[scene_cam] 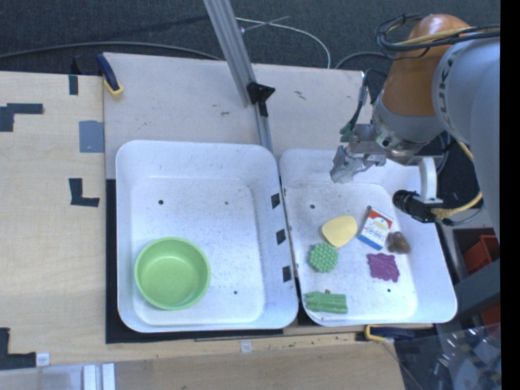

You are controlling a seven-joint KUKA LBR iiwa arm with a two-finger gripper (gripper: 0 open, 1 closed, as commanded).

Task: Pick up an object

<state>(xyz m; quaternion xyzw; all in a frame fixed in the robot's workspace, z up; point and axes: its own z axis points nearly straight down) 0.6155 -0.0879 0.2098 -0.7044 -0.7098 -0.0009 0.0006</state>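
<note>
Fingers (348,169) unclear — cannot tell spread or pressed; best dropped squarely over yellow piece (340,231), well clear of box (375,228).

wooden bench (49,242), metal pole (231,35), blue clamp (108,74)

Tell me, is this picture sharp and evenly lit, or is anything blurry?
Camera view: light is soft and even, with faint shadows; the green bowl and yellow piece look fairly crisp, the gripper looks soft and smeared, and the whole frame is grainy.

Small objects (340,231) scattered, right bin (431,299)
</note>
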